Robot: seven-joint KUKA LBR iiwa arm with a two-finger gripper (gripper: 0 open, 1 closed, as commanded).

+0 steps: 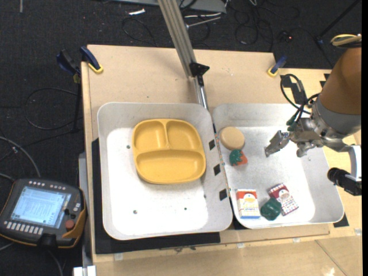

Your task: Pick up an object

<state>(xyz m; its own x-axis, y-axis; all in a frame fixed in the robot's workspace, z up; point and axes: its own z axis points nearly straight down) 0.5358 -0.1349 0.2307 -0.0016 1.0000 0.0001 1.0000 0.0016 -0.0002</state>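
The arm comes in from the right and the end effector (287, 142) hangs over the right bin (322, 194), above bare floor in its far half. Nothing sits between its fingers, and whether they are spread or closed I cannot tell from this slanted view.

The candidates are well apart from it. A tan round block (233, 137) lies at the bin's far left with a small green-and-red toy (238, 158) touching its near side. Along the near wall sit a white-and-red card box (248, 203), a green block (270, 210) and a red-patterned packet (283, 198), bunched together.

The risk, as I judge it: dropping straight down here closes on nothing. In the near cluster, a finger could land on a neighbour and shove the target aside. The left bin (115, 171) carries a yellow divided plate (169, 151).
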